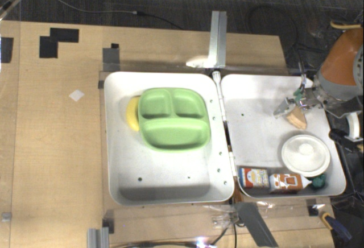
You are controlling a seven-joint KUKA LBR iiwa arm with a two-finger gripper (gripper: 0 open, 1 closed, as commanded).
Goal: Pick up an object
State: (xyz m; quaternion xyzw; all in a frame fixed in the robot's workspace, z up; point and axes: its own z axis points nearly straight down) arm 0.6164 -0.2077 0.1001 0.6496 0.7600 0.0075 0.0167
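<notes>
Camera view puts the arm [344, 65] over the far right corner of the right bin [256, 127], its gripper [296, 103] low at a small tan wedge [296, 119] — touching it or just beside it, hard to call from this angle. Whether the gripper is open or closed, I cannot tell. Near the wedge sits a white round bowl [305, 154], and a small carton [270, 180] lies along the near wall with a dark green bit [318, 182] at its end. Over in the left bin [165, 184], a green divided tray [173, 118] covers most of a yellow thing [132, 114]. My read — this is the approach-and-grasp step on the wedge; next comes a firm close around it, then a straight lift clear of the bin wall.
</notes>
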